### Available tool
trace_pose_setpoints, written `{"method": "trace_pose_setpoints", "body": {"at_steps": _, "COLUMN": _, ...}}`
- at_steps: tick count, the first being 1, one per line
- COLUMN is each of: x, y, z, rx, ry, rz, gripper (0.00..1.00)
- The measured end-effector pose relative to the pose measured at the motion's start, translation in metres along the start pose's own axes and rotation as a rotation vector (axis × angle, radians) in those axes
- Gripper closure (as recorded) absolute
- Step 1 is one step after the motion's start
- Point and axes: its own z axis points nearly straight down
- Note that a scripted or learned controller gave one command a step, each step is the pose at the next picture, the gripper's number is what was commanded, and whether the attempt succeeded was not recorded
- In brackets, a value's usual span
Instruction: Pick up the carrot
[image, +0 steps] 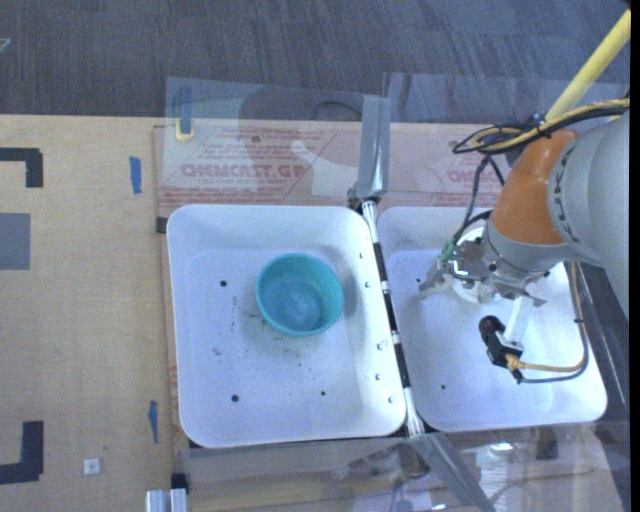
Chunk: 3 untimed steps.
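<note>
Two shallow white bins sit side by side: the left bin (200, 400) across the middle of the frame, the right bin (460, 400) at centre right. One grey arm (590, 190) with an orange band (530, 200) reaches in from the right edge over the right bin's upper half. One teal bowl (299, 293) stands upright in the left bin, just above its middle. The claw (478, 280) hangs low over the right bin, under the wrist. Whether it is wide, narrow or holding anything cannot be told. Where the carrot lies cannot be told either.
</note>
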Motion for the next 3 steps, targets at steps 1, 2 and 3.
{"method": "trace_pose_setpoints", "body": {"at_steps": 1, "x": -0.041, "y": -0.086, "z": -0.064, "rx": 0.028, "ry": 0.004, "rz": 0.114, "gripper": 0.0}}
{"method": "trace_pose_setpoints", "body": {"at_steps": 2, "x": -0.027, "y": 0.045, "z": -0.046, "rx": 0.028, "ry": 0.001, "rz": 0.122, "gripper": 0.0}}
{"method": "trace_pose_setpoints", "body": {"at_steps": 3, "x": -0.058, "y": -0.023, "z": 0.001, "rx": 0.025, "ry": 0.006, "rz": -0.102, "gripper": 0.0}}
